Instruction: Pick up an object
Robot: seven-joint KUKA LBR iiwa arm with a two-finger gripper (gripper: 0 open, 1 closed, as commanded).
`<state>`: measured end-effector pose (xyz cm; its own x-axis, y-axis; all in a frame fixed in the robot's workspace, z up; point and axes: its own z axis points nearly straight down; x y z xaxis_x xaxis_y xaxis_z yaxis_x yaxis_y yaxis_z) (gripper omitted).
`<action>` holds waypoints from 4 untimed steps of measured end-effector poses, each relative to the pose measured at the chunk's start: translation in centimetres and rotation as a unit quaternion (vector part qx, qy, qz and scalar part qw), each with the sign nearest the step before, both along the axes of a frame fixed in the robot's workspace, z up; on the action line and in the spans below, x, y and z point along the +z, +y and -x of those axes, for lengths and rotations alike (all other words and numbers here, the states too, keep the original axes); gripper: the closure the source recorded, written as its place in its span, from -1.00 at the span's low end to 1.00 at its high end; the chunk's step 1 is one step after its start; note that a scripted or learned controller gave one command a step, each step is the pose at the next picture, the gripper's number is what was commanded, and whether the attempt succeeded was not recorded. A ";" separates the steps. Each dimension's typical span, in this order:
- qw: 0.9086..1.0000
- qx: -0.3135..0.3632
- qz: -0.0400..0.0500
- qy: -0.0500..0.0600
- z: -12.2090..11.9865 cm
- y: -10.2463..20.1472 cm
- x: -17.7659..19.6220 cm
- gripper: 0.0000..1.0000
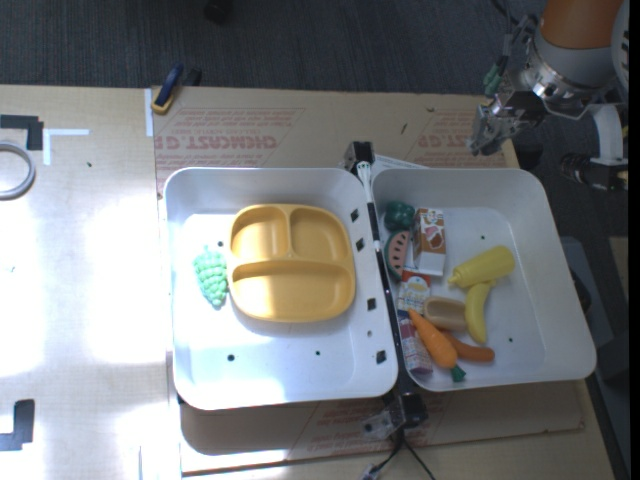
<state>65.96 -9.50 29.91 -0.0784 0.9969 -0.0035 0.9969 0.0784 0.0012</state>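
Observation:
My gripper hangs above the bench beyond the far edge of the right bin, at the upper right, well clear of the objects. Nothing shows between its fingers. In the right bin lie a yellow corn cob, a banana, an orange carrot, a small red and white carton, a dark green item and a watermelon slice. The left bin holds a yellow divided plate and a bunch of green grapes.
The two bins meet at a clipped divider wall. Cardboard covers the bench behind them. A blue and yellow tool lies at the far left of the cardboard, and a tape ring sits at the left edge.

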 end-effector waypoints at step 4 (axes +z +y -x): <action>1.000 0.006 0.004 -0.002 -0.2 0.0 3.8 1.00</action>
<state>66.18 -9.49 33.72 -0.0910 0.9958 -0.0114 0.9958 0.0910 0.0055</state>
